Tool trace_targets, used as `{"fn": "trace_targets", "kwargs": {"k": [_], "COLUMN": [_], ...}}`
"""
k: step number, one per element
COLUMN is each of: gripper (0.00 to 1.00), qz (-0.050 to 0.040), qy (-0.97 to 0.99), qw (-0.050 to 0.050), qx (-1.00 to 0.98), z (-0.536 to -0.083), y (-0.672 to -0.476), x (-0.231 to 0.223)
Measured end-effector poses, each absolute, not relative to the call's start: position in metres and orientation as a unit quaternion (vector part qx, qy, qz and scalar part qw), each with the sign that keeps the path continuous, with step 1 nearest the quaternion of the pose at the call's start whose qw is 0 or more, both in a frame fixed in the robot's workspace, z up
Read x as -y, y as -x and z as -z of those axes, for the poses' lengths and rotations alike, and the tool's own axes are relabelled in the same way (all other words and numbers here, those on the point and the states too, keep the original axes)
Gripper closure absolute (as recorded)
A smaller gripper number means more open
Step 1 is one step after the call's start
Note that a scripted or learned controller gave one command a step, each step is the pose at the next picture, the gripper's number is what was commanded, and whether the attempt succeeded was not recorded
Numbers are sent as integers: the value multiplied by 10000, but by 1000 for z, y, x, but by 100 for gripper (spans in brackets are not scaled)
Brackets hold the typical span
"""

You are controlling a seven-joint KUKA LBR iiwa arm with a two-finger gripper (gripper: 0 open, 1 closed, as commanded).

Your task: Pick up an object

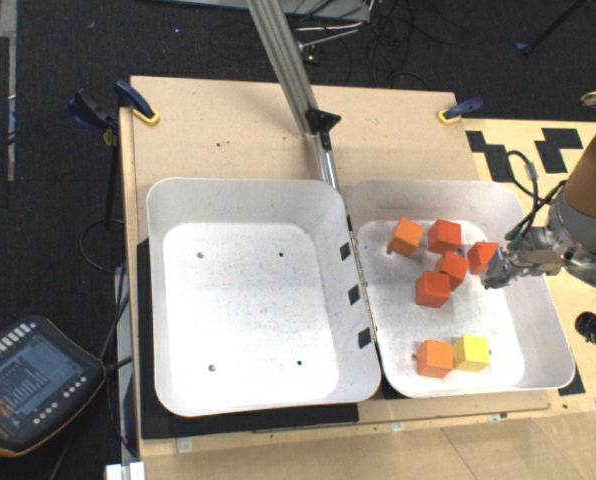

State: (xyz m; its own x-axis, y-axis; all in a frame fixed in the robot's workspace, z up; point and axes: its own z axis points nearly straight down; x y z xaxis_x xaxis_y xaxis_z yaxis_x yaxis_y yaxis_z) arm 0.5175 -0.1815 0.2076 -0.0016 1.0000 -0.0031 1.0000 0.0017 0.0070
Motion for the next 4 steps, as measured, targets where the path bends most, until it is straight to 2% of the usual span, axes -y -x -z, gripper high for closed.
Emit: {"fn": "trace_targets", "kwargs": {"k": [1, 2, 3, 4], "gripper": [100, 100, 100, 100], "qz": [-3, -8, -13, -1], "qy": [-7066, -7043, -7039, -7045], "qw": [11, -7, -2, -10], "qx": [-7076, -7099, -7103, -7097], "z": [-212, -217, -225, -216], "y": [-518, -516, -530, -535], "x": [182, 126, 65, 12]}}
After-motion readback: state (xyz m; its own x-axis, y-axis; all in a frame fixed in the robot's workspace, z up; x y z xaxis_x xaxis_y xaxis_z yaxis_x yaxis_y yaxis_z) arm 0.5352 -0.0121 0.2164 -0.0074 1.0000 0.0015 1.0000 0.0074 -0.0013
